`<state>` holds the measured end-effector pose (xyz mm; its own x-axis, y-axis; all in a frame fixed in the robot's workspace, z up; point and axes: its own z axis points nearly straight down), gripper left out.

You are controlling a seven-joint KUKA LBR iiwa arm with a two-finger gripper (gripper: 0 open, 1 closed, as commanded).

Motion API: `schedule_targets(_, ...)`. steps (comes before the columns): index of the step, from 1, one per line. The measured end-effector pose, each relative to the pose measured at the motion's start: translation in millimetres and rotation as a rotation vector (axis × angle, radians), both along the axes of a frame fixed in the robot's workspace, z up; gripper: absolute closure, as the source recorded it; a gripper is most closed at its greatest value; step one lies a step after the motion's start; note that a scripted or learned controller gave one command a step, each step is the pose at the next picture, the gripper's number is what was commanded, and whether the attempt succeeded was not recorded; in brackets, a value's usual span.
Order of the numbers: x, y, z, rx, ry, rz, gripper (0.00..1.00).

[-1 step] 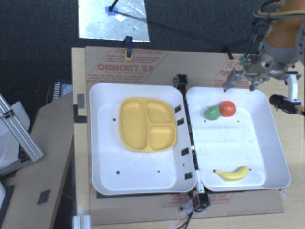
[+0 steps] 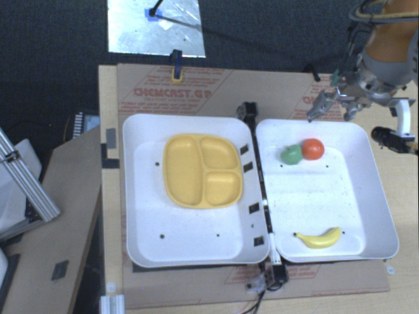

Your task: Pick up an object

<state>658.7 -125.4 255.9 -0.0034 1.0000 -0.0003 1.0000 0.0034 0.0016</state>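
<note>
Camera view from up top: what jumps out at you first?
The big yellow divided plate in the left bin grabs the eye. In the right bin, a green ball-shaped fruit touches a red one near the far wall, and a banana lies near the front. The claw hovers above the right bin's far edge.

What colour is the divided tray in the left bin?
Yellow; the divided tray shows plainly in the camera view.

In the right-hand white bin (image 2: 366, 175), a small green apple (image 2: 291, 154) and a red-orange tomato (image 2: 313, 148) sit touching side by side near the far wall, while a yellow banana (image 2: 319, 238) lies flat, well apart, near the front edge, its ends curving upward.
</note>
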Motion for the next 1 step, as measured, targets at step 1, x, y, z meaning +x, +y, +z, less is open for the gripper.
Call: schedule_targets(1, 7.1, 1.0, -59.7, 0.000, 0.003, 0.002, 0.00)
